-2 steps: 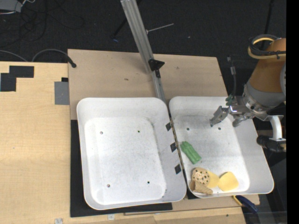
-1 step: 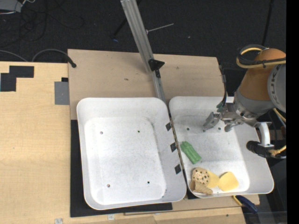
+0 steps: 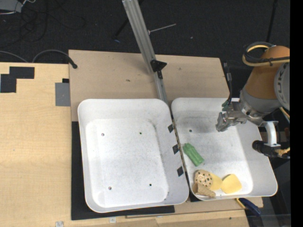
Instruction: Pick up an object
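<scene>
The right bin holds a green stick-shaped object near its left wall. At its front edge lie a brown speckled cookie-like piece and a yellow lump beside it. My gripper hangs over the upper middle of the right bin, up and to the right of the green object and well apart from it. Nothing shows between its fingers. From this height I cannot make out how the fingertips stand.
The left bin stands beside the right one, with black clips along the shared wall. A slanted aluminium rail rises behind the bins. The arm's orange band is at the right.
</scene>
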Controlling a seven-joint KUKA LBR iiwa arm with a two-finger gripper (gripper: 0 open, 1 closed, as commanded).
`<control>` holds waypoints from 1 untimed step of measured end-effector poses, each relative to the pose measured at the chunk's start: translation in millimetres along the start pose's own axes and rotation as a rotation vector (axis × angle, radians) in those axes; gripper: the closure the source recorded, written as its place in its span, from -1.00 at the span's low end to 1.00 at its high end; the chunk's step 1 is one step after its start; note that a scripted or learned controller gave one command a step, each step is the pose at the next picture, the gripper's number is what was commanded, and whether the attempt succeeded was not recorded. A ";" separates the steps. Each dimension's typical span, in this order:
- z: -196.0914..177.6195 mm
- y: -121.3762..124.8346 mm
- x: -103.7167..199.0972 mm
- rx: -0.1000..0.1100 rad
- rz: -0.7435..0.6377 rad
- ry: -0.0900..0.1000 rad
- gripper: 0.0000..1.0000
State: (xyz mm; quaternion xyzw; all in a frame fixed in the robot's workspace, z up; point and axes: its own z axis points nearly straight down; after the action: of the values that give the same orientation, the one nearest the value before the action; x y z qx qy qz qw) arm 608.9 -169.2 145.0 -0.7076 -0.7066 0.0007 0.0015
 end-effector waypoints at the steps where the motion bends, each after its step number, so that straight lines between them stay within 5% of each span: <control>1: -61.1 -6.2 -0.6 -0.007 0.000 -0.002 1.00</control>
State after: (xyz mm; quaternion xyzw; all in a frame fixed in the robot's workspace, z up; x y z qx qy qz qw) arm 602.8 -169.8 206.1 -0.7078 -0.7064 -0.0009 -0.0015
